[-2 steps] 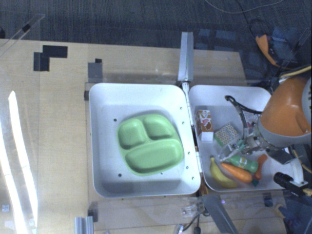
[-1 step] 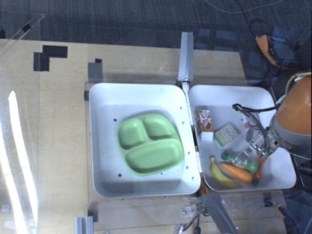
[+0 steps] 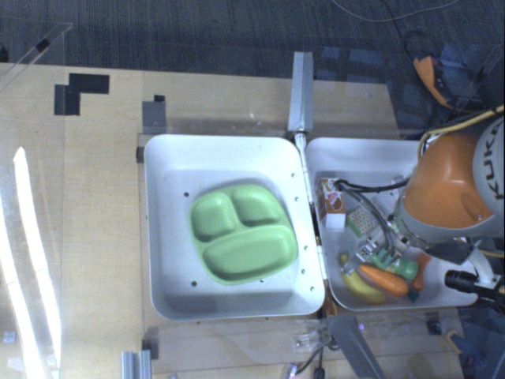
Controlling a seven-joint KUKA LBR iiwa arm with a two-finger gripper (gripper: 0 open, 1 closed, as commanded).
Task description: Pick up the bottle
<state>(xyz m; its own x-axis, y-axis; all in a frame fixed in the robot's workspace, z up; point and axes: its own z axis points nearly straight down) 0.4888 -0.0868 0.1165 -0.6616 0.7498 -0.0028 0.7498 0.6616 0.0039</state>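
Two shallow white bins stand side by side on the pale wooden surface (image 3: 95, 235), each with rounded corners and smooth plastic walls. The left bin (image 3: 170, 290) carries one light green plate (image 3: 245, 231), moulded with three compartments and a matte look. The right bin (image 3: 371, 152) carries a small heap of things under my arm (image 3: 454, 184).

In that heap I count one orange carrot (image 3: 384, 279), long and tapered, lying on one yellow banana (image 3: 360, 285), which is curved and smooth. Just behind the carrot I see one green thing with a shiny surface (image 3: 401, 265); it may be the bottle, but I cannot tell for sure, because my wrist covers most of it. Near the bin's left wall there is one small carton with red and brown print (image 3: 331, 196), one white cube (image 3: 334, 221), and one flat speckled packet (image 3: 360, 221).

My claw (image 3: 377, 253) is low in the right bin, just above the carrot and beside the green thing. I cannot tell how it stands.
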